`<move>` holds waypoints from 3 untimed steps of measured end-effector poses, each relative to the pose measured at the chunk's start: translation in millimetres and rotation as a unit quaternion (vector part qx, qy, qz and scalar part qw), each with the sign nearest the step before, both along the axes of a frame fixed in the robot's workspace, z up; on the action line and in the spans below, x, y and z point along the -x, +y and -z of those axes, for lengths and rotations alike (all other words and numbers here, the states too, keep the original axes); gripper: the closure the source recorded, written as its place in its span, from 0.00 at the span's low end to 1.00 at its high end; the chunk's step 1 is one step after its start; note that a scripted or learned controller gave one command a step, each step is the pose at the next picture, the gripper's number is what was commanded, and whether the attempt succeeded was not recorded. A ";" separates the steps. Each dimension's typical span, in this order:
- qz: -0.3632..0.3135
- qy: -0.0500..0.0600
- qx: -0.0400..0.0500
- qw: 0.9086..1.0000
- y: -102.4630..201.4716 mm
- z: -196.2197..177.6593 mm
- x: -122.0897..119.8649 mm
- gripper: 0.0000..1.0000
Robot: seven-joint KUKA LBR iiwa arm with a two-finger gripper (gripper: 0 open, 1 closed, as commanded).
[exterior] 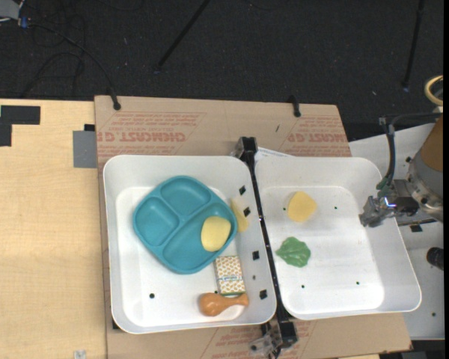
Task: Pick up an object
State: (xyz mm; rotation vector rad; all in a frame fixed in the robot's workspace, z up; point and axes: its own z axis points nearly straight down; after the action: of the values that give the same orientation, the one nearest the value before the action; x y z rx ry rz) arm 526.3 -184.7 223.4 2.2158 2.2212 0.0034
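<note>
Where the left bin [127, 316] comes nearest the camera, an orange drumstick-shaped toy [221, 303] lies close to its near edge, toward the near right corner. Just behind it, a small patterned box [230, 274] rests on the bin floor, touching the near edge of a teal divided plate [165, 223]. That plate fills the middle of the left bin, and a yellow rounded object [215, 232] sits on its right side. A thin yellow piece [242, 218] lies beside the plate, against the bin's right wall.

In the right bin [359, 305], a green leafy toy [293, 252] lies left of centre, with a yellow lump [301, 206] farther back, apart from it.

At the right bin's right edge hangs the gripper [374, 212], above the rim, well apart from both objects. Nothing sits between its fingers; whether they are apart or together I cannot tell.
</note>
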 end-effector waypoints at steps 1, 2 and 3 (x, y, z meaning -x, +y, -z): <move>0.000 0.001 0.000 1.000 -0.6 -40.9 -0.9 1.00; -0.001 0.004 -0.002 1.000 47.9 -41.0 14.1 1.00; -0.001 0.004 -0.002 1.000 101.0 -43.4 19.7 1.00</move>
State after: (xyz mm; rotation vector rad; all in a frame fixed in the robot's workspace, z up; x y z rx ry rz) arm 506.7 -83.8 266.7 2.2190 2.2303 -0.0009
